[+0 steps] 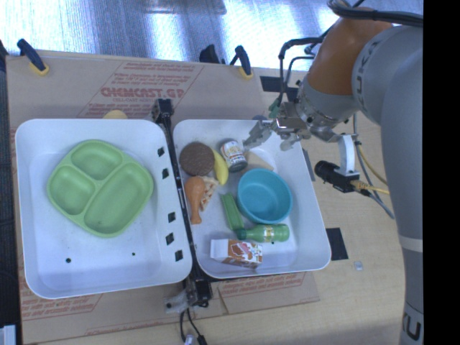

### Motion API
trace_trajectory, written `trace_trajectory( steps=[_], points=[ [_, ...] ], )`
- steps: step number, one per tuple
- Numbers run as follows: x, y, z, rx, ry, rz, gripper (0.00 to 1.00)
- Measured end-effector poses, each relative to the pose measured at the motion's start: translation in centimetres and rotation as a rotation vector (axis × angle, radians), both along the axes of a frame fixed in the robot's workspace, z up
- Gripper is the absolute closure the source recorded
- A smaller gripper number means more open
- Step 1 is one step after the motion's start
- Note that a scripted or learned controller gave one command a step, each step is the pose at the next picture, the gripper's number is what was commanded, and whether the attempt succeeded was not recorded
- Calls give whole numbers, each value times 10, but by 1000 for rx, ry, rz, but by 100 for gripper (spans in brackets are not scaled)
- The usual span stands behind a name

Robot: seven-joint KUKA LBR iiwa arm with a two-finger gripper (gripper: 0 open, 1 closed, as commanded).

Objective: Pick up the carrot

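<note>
The carrot (194, 197) is an orange, tapering piece lying in the right bin (310, 214), close to its left wall, just below a brown round cookie (196, 158). A pale wedge-shaped piece touches its right side. My gripper (272, 136) hangs above the bin's far right part, up and to the right of the carrot and well apart from it. Its fingers (254, 134) are spread open with nothing between them.
Around the carrot lie a small can (233, 154), a yellow banana (221, 169), a blue bowl (264, 195), a green cucumber (231, 211), a green bottle (264, 233) and a small carton (237, 251). The left bin holds a green divided plate (100, 187).
</note>
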State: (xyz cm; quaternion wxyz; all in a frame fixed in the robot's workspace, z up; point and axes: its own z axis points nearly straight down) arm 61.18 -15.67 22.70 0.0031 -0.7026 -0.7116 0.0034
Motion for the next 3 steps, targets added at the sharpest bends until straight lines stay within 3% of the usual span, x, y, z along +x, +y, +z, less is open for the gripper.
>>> trace_trajectory(
  steps=[1, 2, 3],
  points=[
    [-28, 63, 6, 3, -1, 78, 0],
    [-67, 128, -38, 2, 5, 165, 0],
    [-62, 91, -35, -4, -3, 92, 0]
  ],
)
